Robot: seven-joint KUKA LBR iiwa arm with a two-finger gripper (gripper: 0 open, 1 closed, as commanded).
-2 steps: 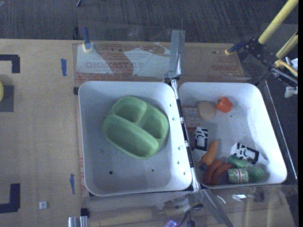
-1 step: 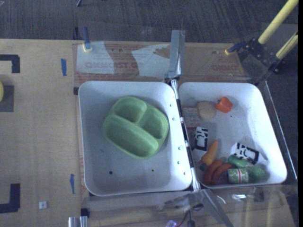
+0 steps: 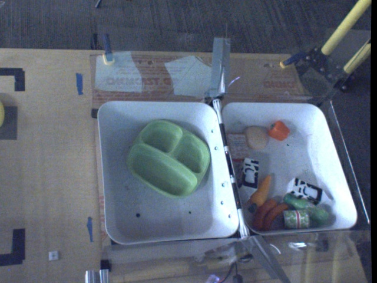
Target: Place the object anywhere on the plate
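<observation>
The green plate (image 3: 169,156) lies in the left bin (image 3: 112,217), a little tilted, with three compartments, and all three look bare. The task's things are in the right bin (image 3: 330,140). Near its upper part a pale beige round piece (image 3: 257,137) lies just beside a small orange piece (image 3: 278,130). Lower down, an orange carrot-like item (image 3: 263,188) leans toward the wall between the bins, with two reddish sausage-like pieces (image 3: 268,212) below it. At the lower right a green item (image 3: 306,204) touches a small can with a label (image 3: 296,219). Two black-and-white cards (image 3: 250,173) lie on the bin floor, one by the dividing wall, the other near the green item.

The state of the gripper cannot be told from this view, and no object is lifted.

As a judgement, the task is at its very start: nothing is picked yet, and which object is meant is not clear. The next move asks for a choice of one item that stands apart from its neighbours; the beige piece or the carrot seems easier than the crowded group at the lower right. After the grasp, the arm must carry it over the dividing wall to the plate.
</observation>
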